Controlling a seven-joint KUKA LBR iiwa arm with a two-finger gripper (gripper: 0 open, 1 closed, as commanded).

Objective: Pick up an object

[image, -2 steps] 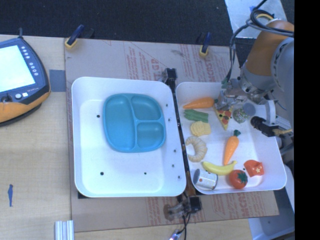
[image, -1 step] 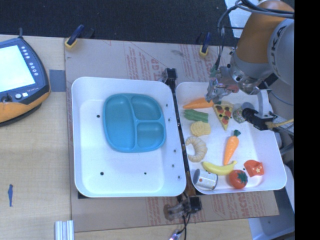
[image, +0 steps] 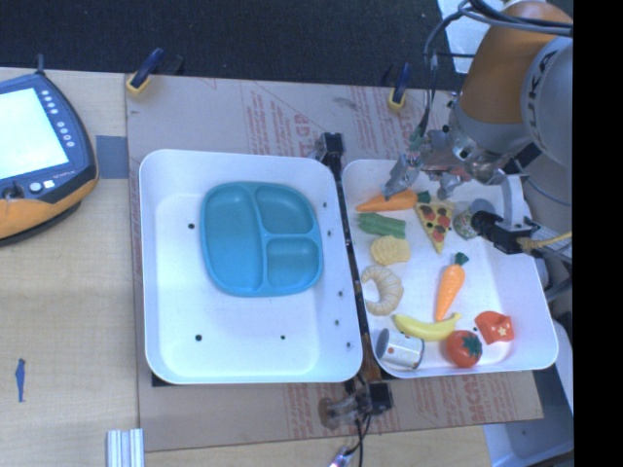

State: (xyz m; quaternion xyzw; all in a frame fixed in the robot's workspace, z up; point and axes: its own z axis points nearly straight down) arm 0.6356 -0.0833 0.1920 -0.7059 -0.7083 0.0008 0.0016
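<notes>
Two white bins point(image: 156, 261) sat on the bench; the gripper point(image: 421, 175) hung over a carrot point(image: 386, 202), fingers blurred (spread impossible to tell).

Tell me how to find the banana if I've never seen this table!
Look in the right white bin, the one full of toy food, and go to its near edge. The banana lies there, between a metal cup and a tomato. It is the only yellow curved thing.
</notes>
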